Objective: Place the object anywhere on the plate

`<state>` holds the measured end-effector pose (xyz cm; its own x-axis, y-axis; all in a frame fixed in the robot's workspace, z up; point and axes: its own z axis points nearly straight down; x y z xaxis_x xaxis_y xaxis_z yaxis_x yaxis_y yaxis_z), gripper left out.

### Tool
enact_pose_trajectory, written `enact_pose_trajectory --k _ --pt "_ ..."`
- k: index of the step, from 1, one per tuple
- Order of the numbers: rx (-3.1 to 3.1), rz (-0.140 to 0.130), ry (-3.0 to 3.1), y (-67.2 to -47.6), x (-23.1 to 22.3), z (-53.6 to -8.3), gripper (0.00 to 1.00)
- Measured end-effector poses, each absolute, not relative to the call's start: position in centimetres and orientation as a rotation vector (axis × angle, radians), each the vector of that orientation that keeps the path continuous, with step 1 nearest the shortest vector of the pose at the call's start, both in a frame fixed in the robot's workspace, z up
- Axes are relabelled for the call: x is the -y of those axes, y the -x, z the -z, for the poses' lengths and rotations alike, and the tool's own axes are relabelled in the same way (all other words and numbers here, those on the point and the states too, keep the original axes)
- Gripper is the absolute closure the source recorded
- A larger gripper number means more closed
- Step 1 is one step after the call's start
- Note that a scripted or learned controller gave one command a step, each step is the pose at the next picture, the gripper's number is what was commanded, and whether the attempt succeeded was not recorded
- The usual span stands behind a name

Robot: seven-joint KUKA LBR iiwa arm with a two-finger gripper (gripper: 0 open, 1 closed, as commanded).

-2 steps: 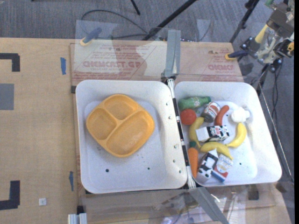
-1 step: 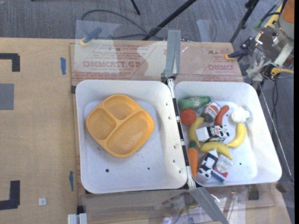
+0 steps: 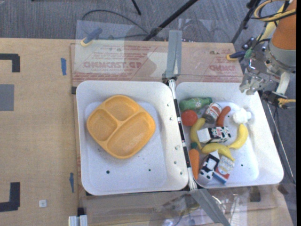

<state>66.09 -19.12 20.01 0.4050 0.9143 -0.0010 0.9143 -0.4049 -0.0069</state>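
Observation:
An orange plate (image 3: 121, 125) with three compartments lies in the left bin (image 3: 94, 173). The right bin (image 3: 263, 164) holds a heap of toy food: a green bottle (image 3: 195, 102), a red tomato (image 3: 189, 117), two bananas (image 3: 241, 136), a carrot (image 3: 194, 161), a sausage (image 3: 224, 116), a small can (image 3: 213, 111) and small cartons (image 3: 214, 134). My gripper (image 3: 250, 84) hangs above the far right corner of the right bin, apart from the objects. Nothing shows between its fingers.
A metal divider bar (image 3: 174, 55) runs up from between the bins. Cables and tripod legs lie on the carpet behind the bench. Cardboard with blue tape marks covers the bench to the left.

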Motion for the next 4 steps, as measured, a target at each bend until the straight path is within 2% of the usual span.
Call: enact_pose_trajectory --k 1,2,3,4 --pt "1.536 -0.007 2.734 -65.4 18.6 -13.9 1.0" --pt "1.471 -0.001 2.775 -66.7 11.3 -8.6 1.0" --pt "1.886 -0.003 2.511 -66.6 1.5 -18.3 1.0" --pt "2.058 -0.004 2.371 -66.6 4.2 -18.3 1.0"
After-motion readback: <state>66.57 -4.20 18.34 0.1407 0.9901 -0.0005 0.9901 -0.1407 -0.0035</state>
